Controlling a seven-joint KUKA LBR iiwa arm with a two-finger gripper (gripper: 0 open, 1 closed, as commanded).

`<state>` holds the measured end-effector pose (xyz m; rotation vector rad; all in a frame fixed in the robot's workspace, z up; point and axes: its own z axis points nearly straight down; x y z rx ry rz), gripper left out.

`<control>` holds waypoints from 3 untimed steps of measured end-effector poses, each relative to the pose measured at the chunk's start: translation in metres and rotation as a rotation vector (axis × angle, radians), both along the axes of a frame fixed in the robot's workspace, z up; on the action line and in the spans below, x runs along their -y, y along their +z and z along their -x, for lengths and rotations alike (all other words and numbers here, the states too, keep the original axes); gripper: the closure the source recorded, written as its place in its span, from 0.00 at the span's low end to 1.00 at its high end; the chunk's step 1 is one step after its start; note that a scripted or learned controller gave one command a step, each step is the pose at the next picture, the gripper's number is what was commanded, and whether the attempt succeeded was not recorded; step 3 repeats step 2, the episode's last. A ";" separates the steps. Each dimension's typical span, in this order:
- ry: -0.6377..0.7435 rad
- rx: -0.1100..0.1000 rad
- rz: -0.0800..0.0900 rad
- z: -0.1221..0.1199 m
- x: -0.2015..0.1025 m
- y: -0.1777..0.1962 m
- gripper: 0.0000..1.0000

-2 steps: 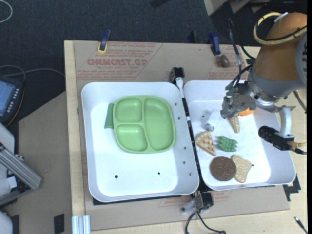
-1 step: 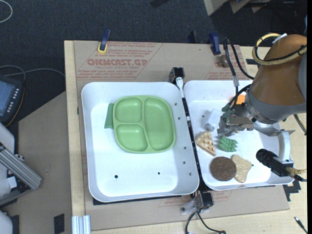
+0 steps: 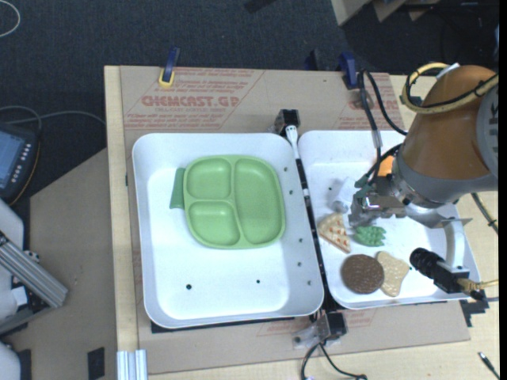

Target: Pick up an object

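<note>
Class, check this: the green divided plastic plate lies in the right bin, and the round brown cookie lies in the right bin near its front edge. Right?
Not quite. In the camera view the green divided plastic plate lies in the left bin; the round brown cookie does lie in the right bin.

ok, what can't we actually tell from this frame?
- Gripper, camera view: fingers' state; the arm's wrist and body overhang them.
- Right bin, camera view: its far right side, covered by the arm.
- Green toy: upper part runs under the gripper; contact unclear.
- Small grey object: too small to identify.
</note>
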<state>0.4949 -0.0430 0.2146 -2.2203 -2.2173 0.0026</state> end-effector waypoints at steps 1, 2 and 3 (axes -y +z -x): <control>0.001 0.006 0.002 0.005 -0.001 0.018 1.00; 0.001 0.001 0.001 0.000 -0.001 0.004 1.00; 0.001 0.001 0.001 0.000 -0.001 0.004 1.00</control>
